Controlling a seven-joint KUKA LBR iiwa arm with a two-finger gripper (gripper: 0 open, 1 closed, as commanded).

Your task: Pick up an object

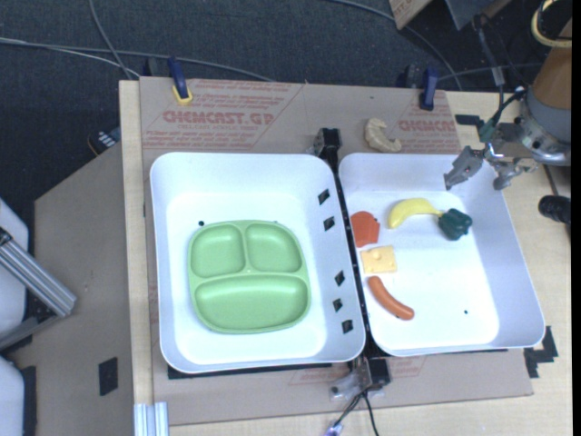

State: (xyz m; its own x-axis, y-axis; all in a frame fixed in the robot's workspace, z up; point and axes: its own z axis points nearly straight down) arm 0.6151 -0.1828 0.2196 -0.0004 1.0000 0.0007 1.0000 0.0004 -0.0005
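A single fixed camera looks down at a slant on both bins (pixel 168 243), seemingly from moderate height.

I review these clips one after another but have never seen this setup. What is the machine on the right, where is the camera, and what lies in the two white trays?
One camera looks down at a slant on a bench. The arm reaching in from the right is a robot arm; its gripper hangs open over the right bin, holding nothing. That bin has toy food: a banana, a green piece, a red piece, a cheese slice and a sausage. The left bin holds a green divided plate. A beige object lies on the bench behind the bins.
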